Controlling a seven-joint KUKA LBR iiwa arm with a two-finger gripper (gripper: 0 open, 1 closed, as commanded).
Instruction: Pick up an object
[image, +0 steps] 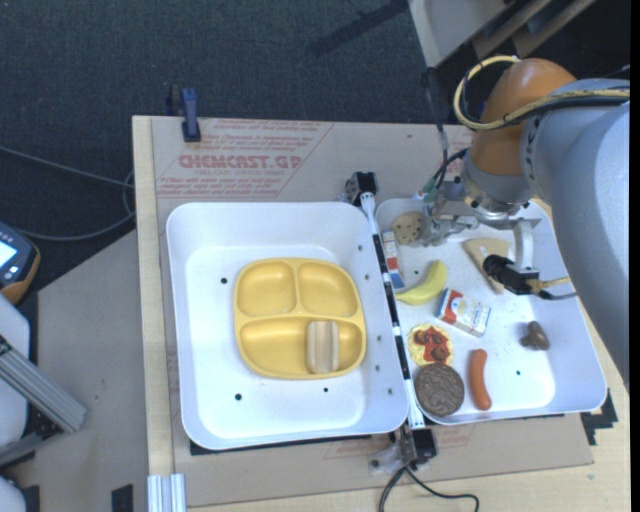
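Observation:
My gripper is low over the far end of the right bin. It stands just right of a chocolate-chip cookie that lies by the bin's far left corner. A yellow banana lies just in front of the gripper. A pale cheese wedge rests to the gripper's right, partly under the wrist. Nothing shows between the fingers.
The right bin also holds a small red and white carton, a pizza slice, a round brown patty, a sausage and a brown lump. The left bin holds a yellow divided plate with a bun.

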